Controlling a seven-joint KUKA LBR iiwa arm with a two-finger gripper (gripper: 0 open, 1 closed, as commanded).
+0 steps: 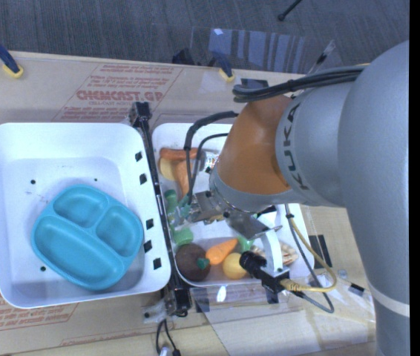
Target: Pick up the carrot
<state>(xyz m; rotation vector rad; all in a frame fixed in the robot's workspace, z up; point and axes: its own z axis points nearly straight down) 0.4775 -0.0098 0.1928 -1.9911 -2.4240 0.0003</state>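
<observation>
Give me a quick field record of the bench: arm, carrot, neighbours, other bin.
arm: reaches over the right bin, hiding much of it
tool: around, low in the right bin
carrot: lying near the bin's front, apart from the tool
neighbours: brown round item to its left, yellow item to its right
left bin: holds blue divided plate
</observation>
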